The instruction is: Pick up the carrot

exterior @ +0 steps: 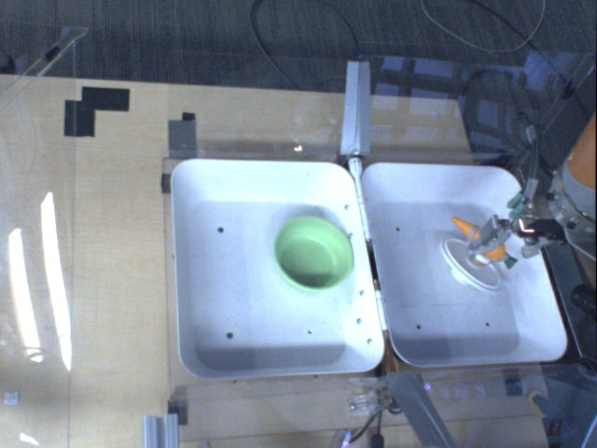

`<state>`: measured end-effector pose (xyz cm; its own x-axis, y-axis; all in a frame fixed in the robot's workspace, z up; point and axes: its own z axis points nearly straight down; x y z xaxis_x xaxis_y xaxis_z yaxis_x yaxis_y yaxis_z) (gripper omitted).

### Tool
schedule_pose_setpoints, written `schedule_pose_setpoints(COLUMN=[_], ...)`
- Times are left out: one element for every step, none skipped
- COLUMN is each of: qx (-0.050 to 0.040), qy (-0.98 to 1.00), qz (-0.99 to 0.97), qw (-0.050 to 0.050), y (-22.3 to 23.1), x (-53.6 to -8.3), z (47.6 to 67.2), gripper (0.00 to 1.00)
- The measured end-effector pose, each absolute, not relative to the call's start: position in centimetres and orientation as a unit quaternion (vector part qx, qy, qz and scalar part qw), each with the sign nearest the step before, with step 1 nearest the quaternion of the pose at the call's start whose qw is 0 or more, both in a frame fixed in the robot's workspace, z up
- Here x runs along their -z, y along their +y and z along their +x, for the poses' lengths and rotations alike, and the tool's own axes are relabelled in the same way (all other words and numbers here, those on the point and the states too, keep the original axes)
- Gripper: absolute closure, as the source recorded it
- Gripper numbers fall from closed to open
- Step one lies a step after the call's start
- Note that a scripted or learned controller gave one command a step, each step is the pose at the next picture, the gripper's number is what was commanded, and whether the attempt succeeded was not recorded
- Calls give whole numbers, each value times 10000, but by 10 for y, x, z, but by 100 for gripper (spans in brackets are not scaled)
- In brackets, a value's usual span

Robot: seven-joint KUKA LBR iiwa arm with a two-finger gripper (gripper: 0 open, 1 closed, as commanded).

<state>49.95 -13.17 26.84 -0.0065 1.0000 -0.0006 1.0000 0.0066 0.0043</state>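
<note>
Small orange carrot (474, 234) lay in right white bin (420, 334), on clear plastic ring. Claw (496, 242) right at it, grip state unclear. Grasp step under way; next: clench, lift straight up.

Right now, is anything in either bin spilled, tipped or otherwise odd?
Nothing stands out. The green bowl sits upright in the left bin. In the right bin, the carrot lies at the gripper, over a clear plate-like ring. No spill or damage shows.
</note>
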Motion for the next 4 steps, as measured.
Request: schedule_pose_setpoints(qx=[-19,-105,-59,-78], qy=[5599,5201,7050,7059], qz=[8286,8540,7092,7081], qw=[16,97,101,127], y=[-193,-186,-193,-192], x=[-167,-97,-96,-109], z=[539,593,622,625], gripper=[0,0,0,100])
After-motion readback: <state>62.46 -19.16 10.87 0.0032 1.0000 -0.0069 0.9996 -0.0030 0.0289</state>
